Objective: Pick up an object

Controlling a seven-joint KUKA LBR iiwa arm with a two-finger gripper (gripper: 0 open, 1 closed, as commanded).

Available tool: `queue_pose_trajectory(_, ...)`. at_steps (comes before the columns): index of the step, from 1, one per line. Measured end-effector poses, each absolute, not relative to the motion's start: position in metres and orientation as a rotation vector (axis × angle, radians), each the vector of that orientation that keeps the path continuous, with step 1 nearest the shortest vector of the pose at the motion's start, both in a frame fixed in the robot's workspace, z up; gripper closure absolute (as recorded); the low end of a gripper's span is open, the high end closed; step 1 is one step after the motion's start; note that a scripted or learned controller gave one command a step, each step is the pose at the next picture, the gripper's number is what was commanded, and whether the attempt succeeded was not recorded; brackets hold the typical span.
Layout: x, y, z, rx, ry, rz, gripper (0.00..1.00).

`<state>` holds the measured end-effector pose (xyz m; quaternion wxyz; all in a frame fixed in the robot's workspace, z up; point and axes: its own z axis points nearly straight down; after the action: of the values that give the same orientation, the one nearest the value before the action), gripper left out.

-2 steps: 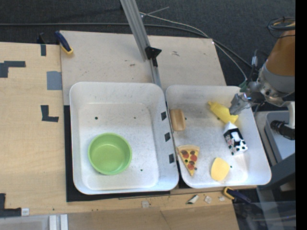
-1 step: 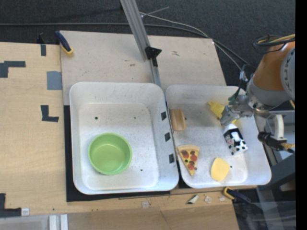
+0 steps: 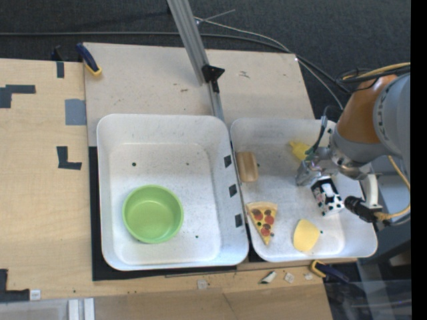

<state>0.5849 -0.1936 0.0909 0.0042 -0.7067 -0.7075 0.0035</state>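
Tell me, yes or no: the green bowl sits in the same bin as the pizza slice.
No. The green bowl sits in the left bin, the pizza slice in the right bin.

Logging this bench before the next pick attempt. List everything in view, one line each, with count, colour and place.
shallow white plastic bins: two, white, side by side on the bench.
round green plastic bowl: one, green, left bin, near front.
tan wooden block: one, light brown, right bin, by its left wall.
toy pizza slice: one, yellow with red spots, right bin, front left.
pale yellow rounded piece: one, yellow, right bin, front.
small yellow object: one, yellow, right bin, partly behind the tool.
grey metal pole: one, grey, slanting behind the bins.
arm: one, grey with orange band, reaching from the right.
tool: one, metal, over the right bin.
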Motion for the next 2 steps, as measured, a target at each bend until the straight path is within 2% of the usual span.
queue_pose_trajectory(1, 0.587, -0.193, 0.106, -2.217, -2.220, 0.005, 1.00)
queue_pose_trajectory(2, 0.584, -0.183, 0.159, -2.220, -2.224, -0.003, 1.00)
